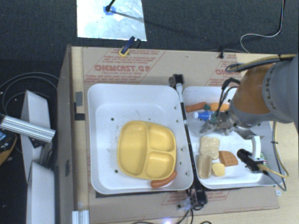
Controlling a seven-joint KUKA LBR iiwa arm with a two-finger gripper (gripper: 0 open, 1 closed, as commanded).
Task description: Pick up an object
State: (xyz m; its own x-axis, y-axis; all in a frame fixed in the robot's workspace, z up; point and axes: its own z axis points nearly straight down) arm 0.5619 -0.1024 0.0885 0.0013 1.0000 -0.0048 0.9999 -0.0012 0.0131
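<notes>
Hand (216,120) low in right shallow white bin (243,183), beside long orange carrot-like piece (198,107) and small blue item (204,115); grip state cannot tell. At 6 o'clock: pale bread-like blocks (209,147), brown square cracker (228,158), yellow round piece (218,170). Left bin (107,101): yellow divided plastic plate (145,148), sausage (163,182) touching its 5 o'clock edge.

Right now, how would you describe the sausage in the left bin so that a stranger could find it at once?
Start at the left white bin, the one holding the yellow divided tray. Follow that tray to its lower right edge, near the bin's bottom wall. The sausage lies there against the tray: a short, curved, orange-red link, the only loose item in that bin, while the other foods are in the right bin.
</notes>
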